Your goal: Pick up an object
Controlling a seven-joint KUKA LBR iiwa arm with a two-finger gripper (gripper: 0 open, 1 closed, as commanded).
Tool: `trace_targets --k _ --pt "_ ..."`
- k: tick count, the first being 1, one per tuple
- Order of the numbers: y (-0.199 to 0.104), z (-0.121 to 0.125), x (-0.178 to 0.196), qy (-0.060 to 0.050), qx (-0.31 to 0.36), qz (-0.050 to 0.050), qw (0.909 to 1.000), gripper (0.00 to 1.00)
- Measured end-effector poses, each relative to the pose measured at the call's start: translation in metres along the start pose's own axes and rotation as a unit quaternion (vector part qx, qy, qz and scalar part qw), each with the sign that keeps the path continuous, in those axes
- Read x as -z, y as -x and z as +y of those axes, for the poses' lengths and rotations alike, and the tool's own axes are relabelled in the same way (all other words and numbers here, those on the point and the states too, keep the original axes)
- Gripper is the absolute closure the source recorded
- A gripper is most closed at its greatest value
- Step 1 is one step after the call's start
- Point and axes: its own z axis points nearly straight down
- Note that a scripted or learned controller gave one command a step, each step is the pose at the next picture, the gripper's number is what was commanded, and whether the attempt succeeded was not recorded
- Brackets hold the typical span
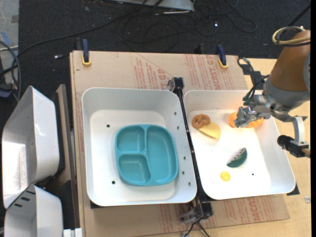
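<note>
1. Gripper (245,116) sits low over an orange object (254,123) near the right bin (276,157)'s far wall; whether it is open or closed cannot be told
2. Its metal hides most of that object
3. Pretzel (200,120), yellow wedge (211,131), watermelon slice (237,158) and yellow disc (225,176) lie apart on open floor
</note>
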Motion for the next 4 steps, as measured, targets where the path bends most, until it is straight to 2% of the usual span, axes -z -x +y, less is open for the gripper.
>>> trace_targets --k 1,2,3,4 --pt "-0.002 0.005 0.043 0.000 0.000 0.000 1.0000 1.00" --pt "-0.053 -0.002 0.032 -0.004 0.002 0.001 1.0000 1.00" --pt "-0.109 -0.002 0.043 -0.002 0.002 0.001 1.0000 1.00" --pt "-0.161 -0.004 0.030 -0.004 0.002 0.002 1.0000 1.00"
